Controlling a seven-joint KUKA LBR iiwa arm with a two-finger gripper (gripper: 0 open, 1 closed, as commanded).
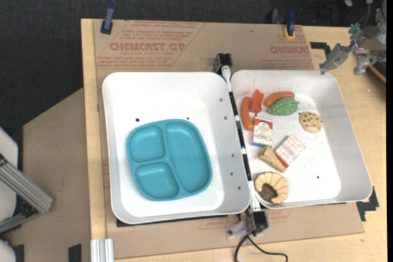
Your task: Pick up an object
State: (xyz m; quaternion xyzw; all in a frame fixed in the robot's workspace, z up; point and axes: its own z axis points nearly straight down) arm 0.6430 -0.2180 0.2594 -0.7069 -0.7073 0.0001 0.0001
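The right bin (344, 132) holds several toy foods: two orange-red sausages (247, 111), a green vegetable (283, 107), a chocolate-chip cookie (311, 122), a small milk carton (263, 131), a red and white box (290, 150), a tan cracker (271, 158) and a round pastry (271, 186). My gripper (346, 62) hangs over the bench just beyond the bin's far right corner, well above and to the right of the cookie. Its two grey fingers stand apart, open, with nothing between them.
A teal divided plate (169, 158) lies in the left bin (123, 101). A black hinge strip (235, 126) runs between the bins. Blue clamps (109, 17) hold the cardboard sheet at the bench's back edge. Bare white floor lies at the right bin's right side.
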